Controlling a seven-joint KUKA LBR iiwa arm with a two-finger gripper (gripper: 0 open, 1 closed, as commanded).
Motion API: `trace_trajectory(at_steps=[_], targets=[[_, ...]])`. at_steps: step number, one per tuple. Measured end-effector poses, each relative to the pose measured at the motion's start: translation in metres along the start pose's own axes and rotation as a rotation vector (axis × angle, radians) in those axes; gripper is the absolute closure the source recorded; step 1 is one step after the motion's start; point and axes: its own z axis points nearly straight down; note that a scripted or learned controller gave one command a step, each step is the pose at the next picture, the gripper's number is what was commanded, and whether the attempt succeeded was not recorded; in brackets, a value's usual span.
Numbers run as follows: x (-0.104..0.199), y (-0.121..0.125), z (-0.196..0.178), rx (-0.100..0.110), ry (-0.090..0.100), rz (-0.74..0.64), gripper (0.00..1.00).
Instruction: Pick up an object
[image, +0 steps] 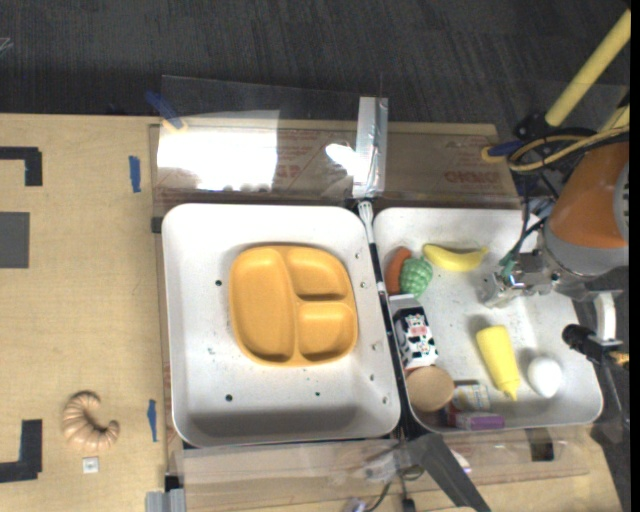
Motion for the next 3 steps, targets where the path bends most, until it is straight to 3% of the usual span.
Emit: trace_trajectory(at_steps=[1,2,3], targets=[[0.001,0.0,0.001,0.001,0.002,0.0,0.0],[0.03,-0.051,0.0,0.0,0.003,-0.144,0.0],[0.028,-0.049,-0.012,-0.007,0.0,-0.142,1.0]])
